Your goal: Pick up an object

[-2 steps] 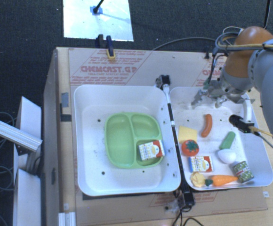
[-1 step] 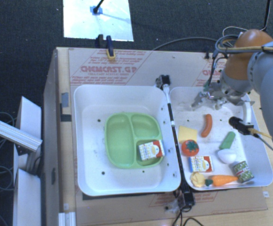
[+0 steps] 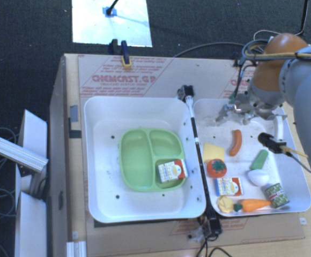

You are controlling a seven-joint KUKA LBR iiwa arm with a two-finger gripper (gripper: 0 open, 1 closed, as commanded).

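Note:
My gripper (image 3: 234,116) hangs over the back of the right bin (image 3: 300,186), its fingers spread open with nothing between them. Just in front of it lies a red sausage (image 3: 235,142). Further forward in that bin are a yellow cheese slice (image 3: 213,152), a tomato (image 3: 216,168), a small carton (image 3: 229,186), a green piece (image 3: 259,159), a white egg (image 3: 258,177), a can (image 3: 276,195), a carrot (image 3: 254,204) and a yellow item (image 3: 225,203).
The left bin (image 3: 107,122) holds a green divided plate (image 3: 139,159) with a second small carton (image 3: 171,171) in its front right compartment. A black strip (image 3: 195,138) runs along the seam between the bins.

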